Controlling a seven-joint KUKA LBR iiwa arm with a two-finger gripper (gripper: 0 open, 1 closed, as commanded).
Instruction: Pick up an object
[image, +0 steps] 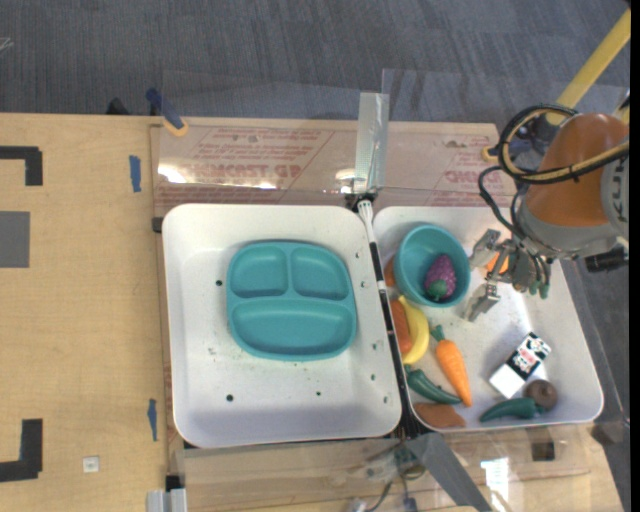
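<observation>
Near: carrot (454, 366), milk carton (521, 364) in right bin (585, 385) | Middle: gripper (485, 283) open, holding nothing, right of teal bowl (430, 262) | Risk: fingers may strike bowl rim, tipping it.

The two white bins (190, 330) are looking like smooth plastic with a soft sheen, and the teal divided plate (292, 300) and teal bowl (418, 258) are showing the same smooth, matt plastic. The table (70, 330) is appearing as matt, pale wood board. The hand (490, 272) is gleaming like bare grey metal, while the carrot (455, 368) is looking like glossy plastic.
</observation>
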